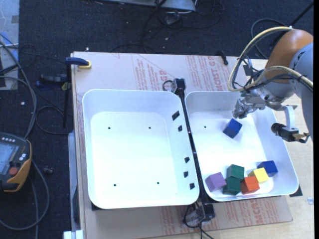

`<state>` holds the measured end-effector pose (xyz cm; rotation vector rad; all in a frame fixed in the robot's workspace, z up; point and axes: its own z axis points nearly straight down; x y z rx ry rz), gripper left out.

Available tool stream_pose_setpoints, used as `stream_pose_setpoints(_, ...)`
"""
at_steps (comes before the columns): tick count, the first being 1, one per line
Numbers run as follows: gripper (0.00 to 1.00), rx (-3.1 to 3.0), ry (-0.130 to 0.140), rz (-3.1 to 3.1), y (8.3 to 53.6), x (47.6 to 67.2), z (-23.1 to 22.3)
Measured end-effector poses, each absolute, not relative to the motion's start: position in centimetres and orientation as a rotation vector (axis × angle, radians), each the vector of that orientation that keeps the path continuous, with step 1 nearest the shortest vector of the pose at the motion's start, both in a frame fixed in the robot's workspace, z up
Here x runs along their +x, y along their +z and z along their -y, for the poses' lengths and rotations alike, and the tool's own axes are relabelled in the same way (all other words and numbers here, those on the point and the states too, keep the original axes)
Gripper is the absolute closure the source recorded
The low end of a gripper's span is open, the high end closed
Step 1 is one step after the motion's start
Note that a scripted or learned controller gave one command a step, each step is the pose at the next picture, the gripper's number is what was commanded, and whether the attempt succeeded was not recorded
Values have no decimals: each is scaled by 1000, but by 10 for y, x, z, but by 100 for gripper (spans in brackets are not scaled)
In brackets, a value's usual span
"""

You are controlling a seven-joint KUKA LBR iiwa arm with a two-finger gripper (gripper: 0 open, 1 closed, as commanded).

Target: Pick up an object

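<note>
Over the right bin: the gripper hangs low at the end of the grey arm, which reaches in from the right under its orange band.
Blue cube: a blue cube sits tilted just below the gripper, touching or almost touching its tip; it looks raised a little from the bin floor, but the view does not prove this.
Hand state: it cannot be told whether the gripper is wide, narrow, or closed on the cube, because the wrist hides that part.
Right bin: the right bin keeps the other blocks in a pile at its near edge, well apart from the blue cube: a purple block, a green block, an orange block, a yellow block and a second blue block.
Why this cube: it lies alone, so the gripper can probably come down on it without pushing neighbours; the piled blocks would be harder.
Left bin: the left bin stands beside, touching the right one along the black divider.
Step in hand: it is probably the grasp or the first lift.
</note>
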<state>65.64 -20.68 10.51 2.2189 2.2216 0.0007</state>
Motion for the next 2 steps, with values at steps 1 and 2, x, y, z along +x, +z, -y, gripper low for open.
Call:
stream_pose_setpoints(1, 100, 2218, 3, -2220, 148, 661, 205)
stream_pose_setpoints(2, 100, 2218, 3, -2219, 191, 662, 208)
